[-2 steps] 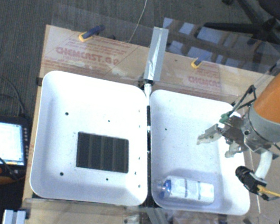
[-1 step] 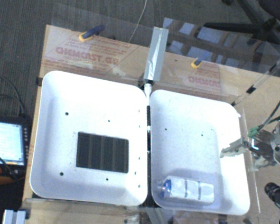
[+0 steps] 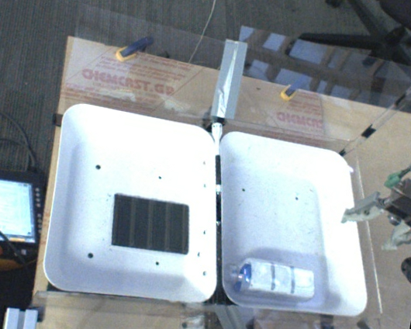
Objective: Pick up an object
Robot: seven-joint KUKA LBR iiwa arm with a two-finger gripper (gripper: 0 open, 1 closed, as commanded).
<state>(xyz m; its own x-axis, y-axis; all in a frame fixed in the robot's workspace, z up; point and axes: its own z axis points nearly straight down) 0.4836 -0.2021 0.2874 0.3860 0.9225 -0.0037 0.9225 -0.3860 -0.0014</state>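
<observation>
Grey carpet lay around the bench (image 3: 125, 83), whose board-coloured top carried two shallow white bins side by side. Take the right bin (image 3: 298, 176) as your landmark.

Inside it, against its near wall, lay a clear plastic bottle (image 3: 276, 279) on its side, with a white label and the blue cap end towards the bins' shared edge. That looked like the likeliest thing for you to pick. Nothing touched it.

To the landmark's left sat the left bin (image 3: 98, 149), with a flat dark ribbed rectangle (image 3: 151, 224) lying on its floor. Further left again, on the carpet, sat a handheld pendant (image 3: 2, 209) with a lit screen.

Your pincer (image 3: 384, 223) stood just outside the landmark's right wall, well apart from the bottle. Its two pale fingers looked spread apart, with nothing between them.

Judgement on progress: not started in any visible sense. No object was lifted or gripped. The reach into the bin, the descent over the bottle, the closing and the lift all remained for you.
</observation>
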